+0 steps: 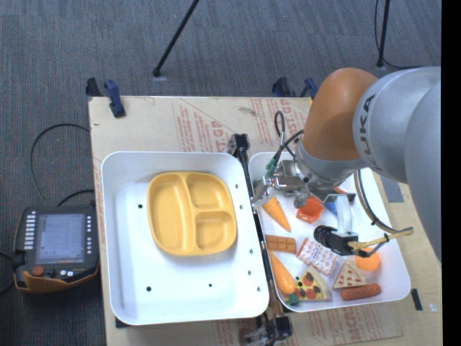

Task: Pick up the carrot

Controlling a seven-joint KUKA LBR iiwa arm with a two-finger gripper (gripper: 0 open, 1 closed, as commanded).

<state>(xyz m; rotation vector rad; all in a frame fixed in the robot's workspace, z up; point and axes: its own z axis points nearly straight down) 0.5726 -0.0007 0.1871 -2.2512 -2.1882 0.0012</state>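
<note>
Grey arm (389, 121) with orange band reaching in from right of frame, hanging over right bin (400, 283). Pincer (277, 186) sitting low at bin's upper left, just above carrot (276, 213); whether open or closed, cannot tell. Carrot lying in bin's upper left, tip pointing lower right. Second carrot (282, 274) lying at bin's lower left beside pizza slice (311, 285). Yellow divided plate (191, 212) resting in left bin (122, 265). Teach pendant (56, 247) lying at frame's left, off surface (180, 121).
</note>
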